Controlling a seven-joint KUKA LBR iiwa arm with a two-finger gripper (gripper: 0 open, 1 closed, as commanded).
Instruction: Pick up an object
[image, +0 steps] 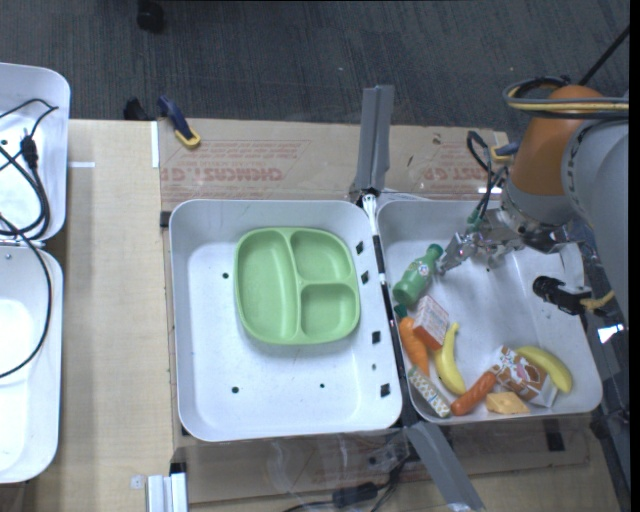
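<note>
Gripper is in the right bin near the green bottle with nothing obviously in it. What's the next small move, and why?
Probably shift the gripper left and down onto the green bottle: it lies nearest the fingertips, apart from the cluttered bananas and carrots, and nothing shows between the fingers.

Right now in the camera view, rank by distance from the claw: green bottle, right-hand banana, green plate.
From the claw:
1. green bottle, just to its left in the right bin.
2. right-hand banana, toward that bin's near right corner.
3. green plate, across in the left bin.
</note>
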